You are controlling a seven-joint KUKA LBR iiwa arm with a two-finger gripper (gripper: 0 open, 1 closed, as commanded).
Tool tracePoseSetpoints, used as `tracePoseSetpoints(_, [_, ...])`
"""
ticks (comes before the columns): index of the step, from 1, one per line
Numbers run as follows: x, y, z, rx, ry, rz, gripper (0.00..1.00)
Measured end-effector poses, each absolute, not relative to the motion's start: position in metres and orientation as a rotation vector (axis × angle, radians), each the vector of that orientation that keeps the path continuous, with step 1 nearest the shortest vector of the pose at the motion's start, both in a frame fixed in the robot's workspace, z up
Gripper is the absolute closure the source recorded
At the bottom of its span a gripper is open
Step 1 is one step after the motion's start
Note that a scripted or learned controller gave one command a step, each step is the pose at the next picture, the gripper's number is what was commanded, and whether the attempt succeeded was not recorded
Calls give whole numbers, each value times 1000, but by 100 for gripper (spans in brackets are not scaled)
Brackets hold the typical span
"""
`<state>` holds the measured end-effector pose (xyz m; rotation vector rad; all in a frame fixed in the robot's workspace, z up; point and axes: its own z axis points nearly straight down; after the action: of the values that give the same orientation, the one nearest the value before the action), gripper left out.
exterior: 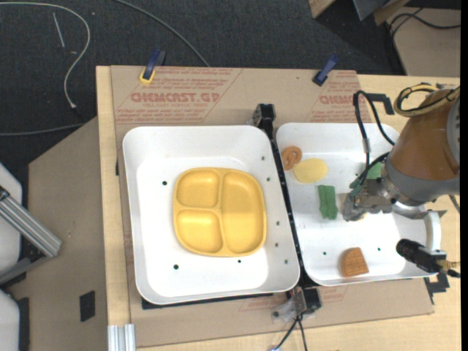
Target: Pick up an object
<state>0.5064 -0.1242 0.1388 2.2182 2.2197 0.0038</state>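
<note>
The right bin [322, 265] holds a green oblong piece [327, 201], a pale yellow flat piece [311, 170], a small brown pretzel-like item [292, 156] and a tan bread-like block [354, 262]. My gripper [355, 205] hangs low in this bin, just right of the green piece, under the orange band of the arm [428, 148]. Its fingertips are hidden by the wrist body. Nothing is visibly held between them.
The left bin [146, 167] holds a yellow divided plate [220, 211]. Black clamps [264, 114] join the bins at the top and bottom of the divider. Blue clips [152, 64] hold the cardboard sheet at the back. Cables run along the arm.
</note>
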Motion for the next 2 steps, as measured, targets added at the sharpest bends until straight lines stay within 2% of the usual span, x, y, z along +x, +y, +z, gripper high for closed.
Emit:
tracePoseSetpoints(1, [510, -124, 203, 2215, 2219, 7, 100])
tracePoseSetpoints(2, [512, -124, 249, 2216, 2220, 5, 100])
